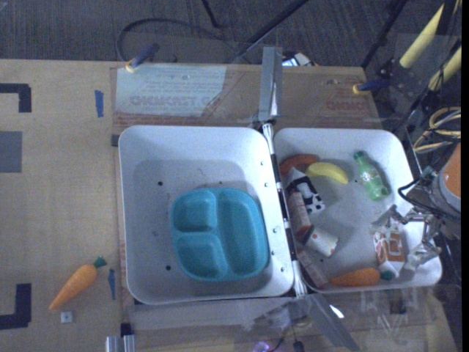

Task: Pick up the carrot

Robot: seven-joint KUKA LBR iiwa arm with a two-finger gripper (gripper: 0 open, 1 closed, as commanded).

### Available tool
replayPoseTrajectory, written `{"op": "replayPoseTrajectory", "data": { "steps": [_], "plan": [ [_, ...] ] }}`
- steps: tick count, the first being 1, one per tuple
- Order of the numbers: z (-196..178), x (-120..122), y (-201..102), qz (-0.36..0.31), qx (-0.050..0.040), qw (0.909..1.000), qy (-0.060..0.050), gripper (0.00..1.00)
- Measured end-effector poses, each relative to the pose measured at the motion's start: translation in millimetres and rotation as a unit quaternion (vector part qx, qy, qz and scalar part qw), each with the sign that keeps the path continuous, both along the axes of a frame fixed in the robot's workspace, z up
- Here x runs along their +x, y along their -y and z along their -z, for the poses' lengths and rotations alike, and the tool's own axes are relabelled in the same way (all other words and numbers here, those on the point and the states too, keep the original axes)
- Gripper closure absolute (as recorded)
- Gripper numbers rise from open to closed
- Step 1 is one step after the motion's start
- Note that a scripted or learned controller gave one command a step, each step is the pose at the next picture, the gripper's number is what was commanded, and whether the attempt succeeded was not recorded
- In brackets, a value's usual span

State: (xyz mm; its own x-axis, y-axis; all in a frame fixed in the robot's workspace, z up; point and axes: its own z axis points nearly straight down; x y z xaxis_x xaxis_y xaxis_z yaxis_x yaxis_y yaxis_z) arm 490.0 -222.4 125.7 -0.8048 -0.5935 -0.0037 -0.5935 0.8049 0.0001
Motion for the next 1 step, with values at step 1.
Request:
{"op": "replayPoseTrajectory", "data": {
  "steps": [1],
  "plan": [
    [-118.7,14.1,0.8,-0.024,-0.0009,0.9997,0.002,0.00]
  ]
}}
